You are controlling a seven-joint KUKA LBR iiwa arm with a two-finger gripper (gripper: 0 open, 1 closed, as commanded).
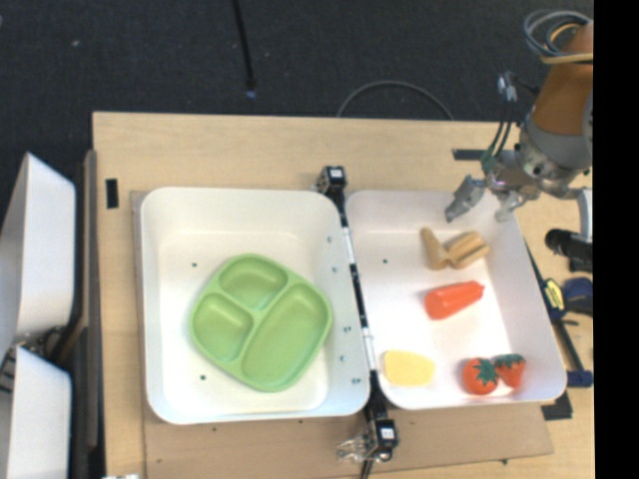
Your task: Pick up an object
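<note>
Candidates for picking, from left to right, all in the right half of the frame. Yellow piece (408, 368): pale, rounded, flat-looking, lying at the lower left corner of the right bin, close to its front rim. Tan wooden pieces (452, 248): two short stubby blocks, touching, angled to each other, in the upper middle of that bin. Orange-red piece (454, 299): tapered like a carrot, lying on its side just below the tan pair and apart from it. Red pair (493, 374): two small round fruit shapes with green tops, side by side and touching, at the lower right corner near the front rim.

Now the containers. Left bin (170, 267): shallow, white, rounded corners, filling the left centre of the bench. Holding a green plate (262, 322), divided into three compartments, set slantwise toward the lower middle of the bin floor. Right bin (384, 218): same white make, pressed edge to edge against the left one, with black clips (331, 179) at the top and bottom of the shared seam. Holding the four toy items above, well spread out.

At the upper right, over the far right corner of the right bin: gripper (484, 202), fingers spread apart, nothing between them, up and to the right of the tan wooden pieces and clear of them.
</note>
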